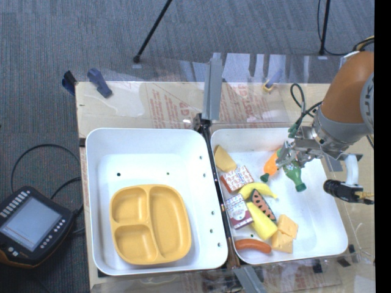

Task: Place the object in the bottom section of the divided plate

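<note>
Green toy bottle hangs pinched in my pincer over the right bin; the yellow divided plate lies far left, its bottom section nearest.

Left of the gripper the right bin's toy food clusters — carrot touching, banana and sausage beyond; farther left, the divided plate lies unobstructed — bare floor around it
</note>
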